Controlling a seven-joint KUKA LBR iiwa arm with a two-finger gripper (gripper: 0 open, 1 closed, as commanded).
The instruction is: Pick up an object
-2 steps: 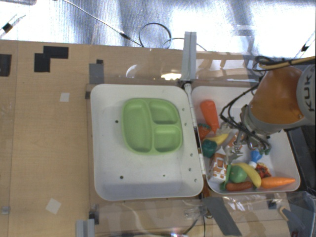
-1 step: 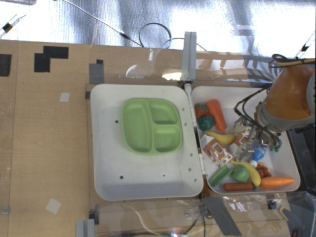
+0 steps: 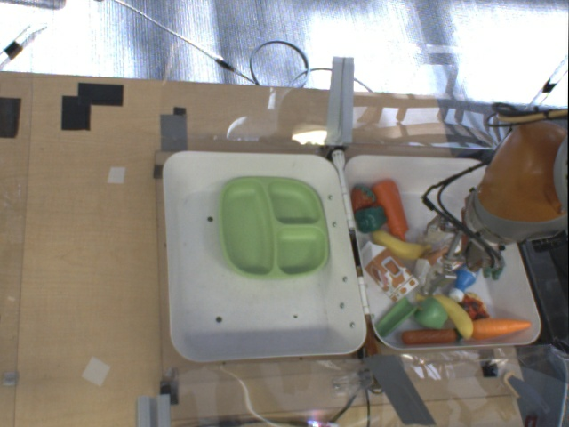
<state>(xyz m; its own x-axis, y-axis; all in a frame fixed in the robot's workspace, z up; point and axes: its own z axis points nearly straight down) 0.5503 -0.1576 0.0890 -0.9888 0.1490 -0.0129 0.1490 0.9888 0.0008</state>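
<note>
Over the right bin (image 3: 526, 278), the gripper (image 3: 447, 269) hangs above toy food.

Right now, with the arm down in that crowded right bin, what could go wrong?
1. The toys lie packed and touching near the gripper; closing there may catch the yellow banana along with a neighbour, or slip off both.
2. Pushing lower could shove the green pepper and orange carrot against the right bin's wall.

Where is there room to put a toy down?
The left bin has bare floor all around the green plate, widest along its front and left walls. The right bin is crowded: carrots, bananas and other toys fill it, with the gripper among them.
</note>
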